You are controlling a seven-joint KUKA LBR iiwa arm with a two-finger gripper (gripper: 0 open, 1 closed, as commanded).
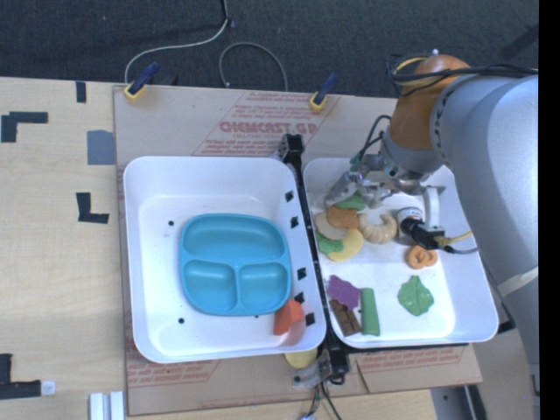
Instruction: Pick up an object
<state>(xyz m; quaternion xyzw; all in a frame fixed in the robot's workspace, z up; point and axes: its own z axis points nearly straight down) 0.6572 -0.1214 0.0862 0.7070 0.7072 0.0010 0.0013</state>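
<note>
My gripper [357, 189] hangs low over the back left part of the right bin [468, 274], below the orange wrist band. Right under it lie a small green piece [352, 204] and an orange-brown bread piece [342, 217]. A beige croissant shape [380, 227] rests just to the right of them, and a yellow and green piece [338, 246] lies in front. Further forward in that bin are an orange pretzel [422, 257], a green leaf [416, 296], a purple piece [343, 291], a green stick [369, 311] and a brown piece [348, 322].
The left bin [144, 234] holds a blue divided plate [234, 263] and an orange piece [287, 318] in its front right corner. A black divider [302, 226] runs between the bins. The bulky grey arm [494, 164] covers the right bin's far right side.
</note>
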